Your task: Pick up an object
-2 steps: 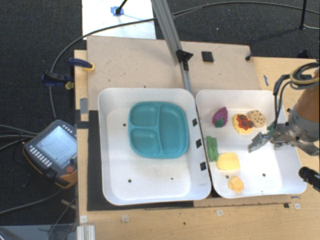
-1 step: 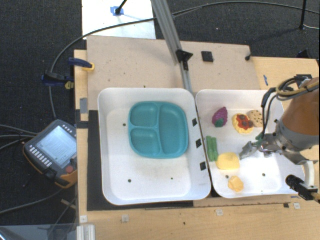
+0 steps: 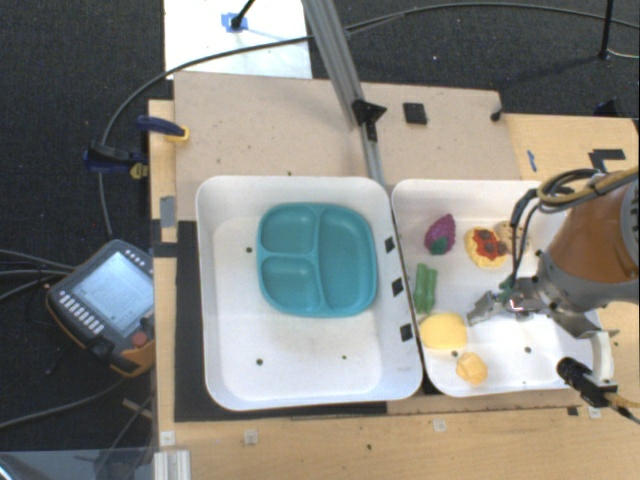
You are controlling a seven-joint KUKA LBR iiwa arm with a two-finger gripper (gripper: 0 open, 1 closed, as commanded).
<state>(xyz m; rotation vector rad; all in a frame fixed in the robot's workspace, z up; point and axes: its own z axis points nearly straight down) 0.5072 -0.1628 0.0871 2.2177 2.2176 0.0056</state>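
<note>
A: Fingers [image 3: 478, 313] of gripper [image 3: 487, 308]?
B: Closure cannot be told.
A: Nearest item?
B: Yellow lemon-shaped toy [image 3: 443, 331], rounded, right bin [image 3: 530, 373], just beside fingertips.

No text, label, brand or number can be read anywhere; the pendant's [image 3: 105, 308] screen is too blurred.

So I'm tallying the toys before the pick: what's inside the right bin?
The right bin holds a purple piece, a red-and-yellow piece, a green piece, a large yellow piece and a small yellow piece. The arm covers its right part.
</note>
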